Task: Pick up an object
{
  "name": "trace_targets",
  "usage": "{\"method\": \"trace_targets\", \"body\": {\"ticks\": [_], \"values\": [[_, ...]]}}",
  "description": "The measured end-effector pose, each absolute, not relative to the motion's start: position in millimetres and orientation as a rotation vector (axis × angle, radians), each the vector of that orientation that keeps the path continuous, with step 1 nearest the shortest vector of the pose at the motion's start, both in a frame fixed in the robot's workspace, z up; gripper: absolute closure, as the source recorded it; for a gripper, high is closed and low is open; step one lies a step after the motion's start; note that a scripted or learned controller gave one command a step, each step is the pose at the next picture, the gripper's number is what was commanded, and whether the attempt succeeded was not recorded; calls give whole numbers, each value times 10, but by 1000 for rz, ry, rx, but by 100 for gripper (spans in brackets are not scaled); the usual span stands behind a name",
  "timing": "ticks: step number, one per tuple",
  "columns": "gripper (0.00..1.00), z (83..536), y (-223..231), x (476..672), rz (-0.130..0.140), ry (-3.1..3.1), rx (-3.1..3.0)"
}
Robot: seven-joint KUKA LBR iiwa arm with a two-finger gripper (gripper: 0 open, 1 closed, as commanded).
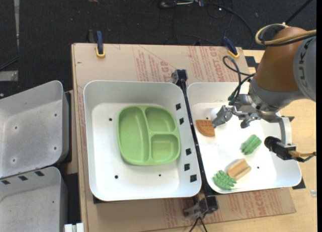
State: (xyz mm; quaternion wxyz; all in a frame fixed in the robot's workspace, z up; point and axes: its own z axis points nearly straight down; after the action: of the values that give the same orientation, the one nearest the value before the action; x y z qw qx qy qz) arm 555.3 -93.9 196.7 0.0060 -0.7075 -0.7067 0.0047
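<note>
Claw (232, 118) hung over the right bin (287, 180), near its upper middle, fingers spread apart and gripping nothing. Reached in from the right on the grey arm (282, 70), orange band above the wrist.

Just left of the claw and a little lower: brown wedge-shaped piece (205, 127), flat on the bin floor near the divider between the two bins, apart from the fingertips. Right of the claw and lower: small green ridged piece (250, 144), lying at a slant. Well below the claw, toward the bin's near edge: tan block (238, 169), touching or just beside a darker green ridged piece (223, 180) on its left; cannot tell which.

Far left of the claw, in the left bin (100, 175): light green divided tray (149, 135), three compartments, sitting flat at the centre.

Both bins side by side on a cardboard-covered bench (136, 60), held by clamps at the far edge
</note>
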Motion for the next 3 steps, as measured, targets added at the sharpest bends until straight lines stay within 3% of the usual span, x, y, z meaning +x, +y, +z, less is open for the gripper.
{"method": "trace_targets", "body": {"ticks": [1,3], "values": [[0,2046,-938,5580,1,-2221,-2220],[0,994,-1033,5597,2,-2219,-2221]]}}
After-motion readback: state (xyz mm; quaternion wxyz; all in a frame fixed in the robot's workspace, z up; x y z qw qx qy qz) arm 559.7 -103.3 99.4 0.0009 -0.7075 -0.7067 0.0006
